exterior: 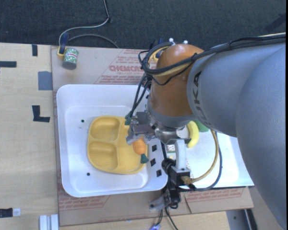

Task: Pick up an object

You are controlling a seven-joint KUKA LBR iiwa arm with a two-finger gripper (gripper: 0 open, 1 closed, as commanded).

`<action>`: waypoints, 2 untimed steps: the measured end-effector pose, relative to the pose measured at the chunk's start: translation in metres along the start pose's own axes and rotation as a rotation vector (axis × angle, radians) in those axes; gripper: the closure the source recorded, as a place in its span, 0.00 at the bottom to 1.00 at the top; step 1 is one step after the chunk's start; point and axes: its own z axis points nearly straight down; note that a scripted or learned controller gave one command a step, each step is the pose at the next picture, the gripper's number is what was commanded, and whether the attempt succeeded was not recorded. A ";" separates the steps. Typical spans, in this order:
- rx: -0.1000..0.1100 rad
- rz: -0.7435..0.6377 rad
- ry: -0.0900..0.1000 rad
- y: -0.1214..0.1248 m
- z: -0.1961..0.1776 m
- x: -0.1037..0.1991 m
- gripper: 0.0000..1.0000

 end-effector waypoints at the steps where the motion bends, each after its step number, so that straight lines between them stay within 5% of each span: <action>1: 0.000 0.000 -0.001 0.027 -0.005 0.000 1.00; 2: 0.000 0.003 -0.002 0.045 0.009 -0.069 1.00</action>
